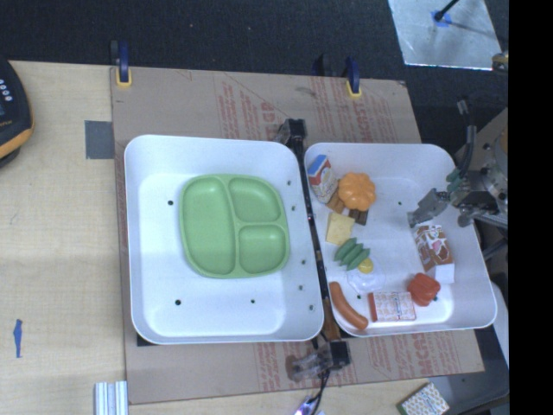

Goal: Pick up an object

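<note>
1. Bench carries two white bins side by side on a brown board: left bin [147,309] and right bin [471,305], rims touching along the middle.
2. Left bin holds a green divided plate [233,225], three compartments, lying flat near the bin's center.
3. Gripper [439,203] sits at the right bin's right edge, upper half. Can't tell jaw state – fingers too small and dark against the arm. Nothing seen between them.
4. Just below the gripper: a flat packet w/ brown-red print [433,247], lying near the right edge.
5. Red tomato-like piece [423,289] sits near the bottom-right corner, just below the packet.
6. Small printed card [392,306] lies along the bottom edge, just left of the red piece.
7. Hot dog/sausage [347,308] at the bottom-left corner, angled.
8. Green veg piece [352,252] and yellow cheese block [340,228] by the left edge, mid-height.
9. Orange pumpkin-like toy [357,190] and a small carton [322,178] near the top-left corner, close together.
</note>
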`<action>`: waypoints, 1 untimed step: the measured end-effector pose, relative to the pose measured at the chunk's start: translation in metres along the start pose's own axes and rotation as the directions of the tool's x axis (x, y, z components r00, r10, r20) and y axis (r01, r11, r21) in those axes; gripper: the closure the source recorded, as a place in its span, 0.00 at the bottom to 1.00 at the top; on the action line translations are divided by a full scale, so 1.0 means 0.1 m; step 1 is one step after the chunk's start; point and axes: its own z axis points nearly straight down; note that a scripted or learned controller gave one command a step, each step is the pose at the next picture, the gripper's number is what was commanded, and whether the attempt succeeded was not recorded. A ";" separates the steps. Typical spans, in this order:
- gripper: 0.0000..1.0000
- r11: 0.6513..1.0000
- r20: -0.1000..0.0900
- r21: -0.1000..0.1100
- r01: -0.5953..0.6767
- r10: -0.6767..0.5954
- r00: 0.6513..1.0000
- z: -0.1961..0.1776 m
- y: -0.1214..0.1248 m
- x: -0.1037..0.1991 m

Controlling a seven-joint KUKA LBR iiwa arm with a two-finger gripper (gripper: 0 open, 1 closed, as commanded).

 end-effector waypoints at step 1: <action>0.00 1.000 -0.005 0.011 0.007 -0.007 1.000 1.41 0.34 0.63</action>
